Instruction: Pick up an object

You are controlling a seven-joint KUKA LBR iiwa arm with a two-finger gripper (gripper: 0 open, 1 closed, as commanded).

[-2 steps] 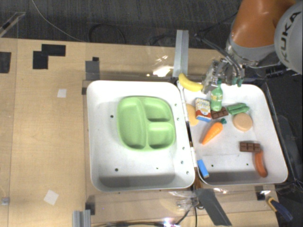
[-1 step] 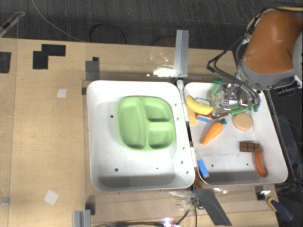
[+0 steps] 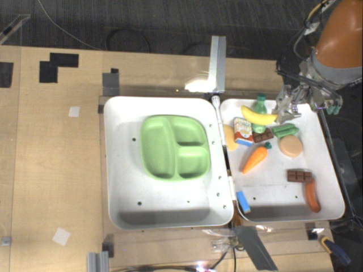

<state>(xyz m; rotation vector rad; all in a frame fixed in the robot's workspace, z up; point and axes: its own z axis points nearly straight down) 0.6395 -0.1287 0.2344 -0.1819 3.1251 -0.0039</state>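
Observation:
The right bin (image 3: 332, 174) holds toy food: a yellow banana (image 3: 255, 117), a green bottle (image 3: 260, 102), a small carton (image 3: 243, 128), a brown chocolate piece (image 3: 262, 135), a green vegetable (image 3: 285, 131), a tan round biscuit (image 3: 291, 146), an orange carrot (image 3: 254, 158), a chocolate bar (image 3: 299, 176), a sausage (image 3: 312, 197) and a blue block (image 3: 242, 201). My gripper (image 3: 288, 107) hangs over the bin's back right part, just right of the banana's tip and above the green vegetable. Nothing shows between its fingers.
The left bin (image 3: 122, 152) holds a green divided plate (image 3: 174, 146). A metal post (image 3: 218, 64) stands behind the wall between the bins. The arm's orange band (image 3: 340, 30) fills the upper right corner.

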